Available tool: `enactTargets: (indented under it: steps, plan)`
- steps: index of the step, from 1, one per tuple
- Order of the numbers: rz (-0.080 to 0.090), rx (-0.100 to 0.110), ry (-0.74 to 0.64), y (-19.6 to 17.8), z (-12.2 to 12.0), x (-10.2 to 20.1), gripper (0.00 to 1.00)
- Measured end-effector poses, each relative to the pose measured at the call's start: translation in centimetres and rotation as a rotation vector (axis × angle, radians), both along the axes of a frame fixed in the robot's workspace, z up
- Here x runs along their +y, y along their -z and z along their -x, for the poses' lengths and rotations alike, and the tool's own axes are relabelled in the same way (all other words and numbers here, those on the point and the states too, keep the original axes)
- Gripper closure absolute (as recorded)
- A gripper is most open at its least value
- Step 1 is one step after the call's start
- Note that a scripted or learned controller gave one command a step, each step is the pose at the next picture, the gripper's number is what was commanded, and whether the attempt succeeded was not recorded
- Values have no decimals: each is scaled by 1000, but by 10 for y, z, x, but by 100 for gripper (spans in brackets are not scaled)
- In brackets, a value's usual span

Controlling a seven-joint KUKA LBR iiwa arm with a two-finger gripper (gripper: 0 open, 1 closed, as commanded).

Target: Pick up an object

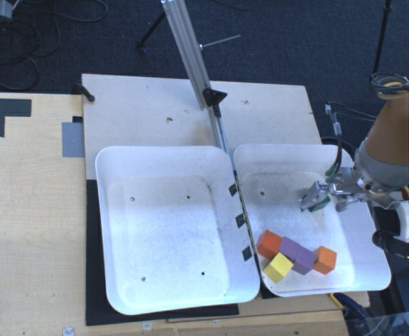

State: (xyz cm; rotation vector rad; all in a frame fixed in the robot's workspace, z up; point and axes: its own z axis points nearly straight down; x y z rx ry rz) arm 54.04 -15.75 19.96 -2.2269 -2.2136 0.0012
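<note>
Blocks [295, 254] below empty, part-open gripper [315, 200]

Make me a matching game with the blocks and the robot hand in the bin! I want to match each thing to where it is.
Things:
1. yellow block
2. purple block
3. gripper
4. left bin

Places:
A. between two orange blocks
B. above the blocks, over the right bin
C. nearest the front rim of the right bin
D. beside the bin that holds the blocks

Pairs: 1-C, 2-A, 3-B, 4-D
</note>
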Motion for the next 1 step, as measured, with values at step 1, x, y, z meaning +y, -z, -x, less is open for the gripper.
enactTargets:
  steps: [1]
  plan:
    - [1, -1, -8, 110, -45, -17, 0]
